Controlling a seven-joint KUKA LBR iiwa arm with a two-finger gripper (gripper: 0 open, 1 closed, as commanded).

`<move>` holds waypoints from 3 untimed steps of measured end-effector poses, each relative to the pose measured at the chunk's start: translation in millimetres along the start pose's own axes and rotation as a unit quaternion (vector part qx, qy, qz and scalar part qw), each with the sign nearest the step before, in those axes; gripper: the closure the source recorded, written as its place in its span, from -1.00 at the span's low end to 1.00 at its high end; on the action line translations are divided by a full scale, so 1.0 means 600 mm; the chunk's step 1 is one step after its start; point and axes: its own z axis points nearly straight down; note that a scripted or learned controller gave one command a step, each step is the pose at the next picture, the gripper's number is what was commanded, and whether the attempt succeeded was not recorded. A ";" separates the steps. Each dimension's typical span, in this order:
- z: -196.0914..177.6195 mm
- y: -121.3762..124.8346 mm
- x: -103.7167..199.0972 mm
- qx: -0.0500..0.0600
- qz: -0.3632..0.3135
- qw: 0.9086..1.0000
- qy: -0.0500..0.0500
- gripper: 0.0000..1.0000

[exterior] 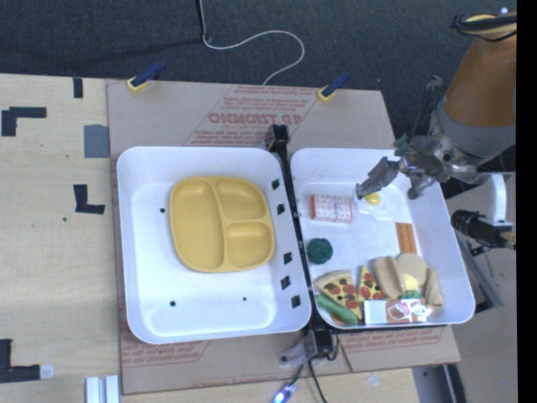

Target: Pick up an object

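The right bin (436, 225) holds the loose things to choose from. Nearest the hand (390, 183) lies a fried egg (375, 201), white with a yellow yolk, at the bin's far middle; the left finger's tip hangs just over the yolk. Left of the egg rests a small pink-and-white packet (331, 209), and below that a dark green round piece (319, 248). An orange-brown strip (406, 238) lies toward the right wall. Along the near edge sit two pizza slices (340, 289), a green vegetable (336, 310) beside them, some tan bread-like pieces (401, 274), and a small white-and-red card (404, 311); these crowd together, touching or overlapping.

The hand stands wide, its two dark fingers splayed well apart above the far part of the right bin, with nothing between them. Behind it the grey wrist rises to the orange band (485, 65) at the right.

The left bin (143, 250) carries a yellow divided plate (222, 223), three compartments, lying flat near its middle. A black divider (287, 217) runs between the two bins. Both bins rest on a sheet of cardboard (243, 116) with red print, held by two yellow-and-blue clamps (145, 75) at its far corners, on the wooden tabletop (50, 250). A white cable (252, 40) loops over the dark floor (84, 15) beyond.
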 end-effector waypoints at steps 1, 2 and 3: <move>0.269 0.044 -0.082 0.006 0.002 1.000 0.000 -1.00; 0.178 0.054 -0.196 -0.003 0.003 1.000 -0.003 -1.00; 0.330 0.018 -0.187 0.000 0.001 1.000 -0.001 -1.00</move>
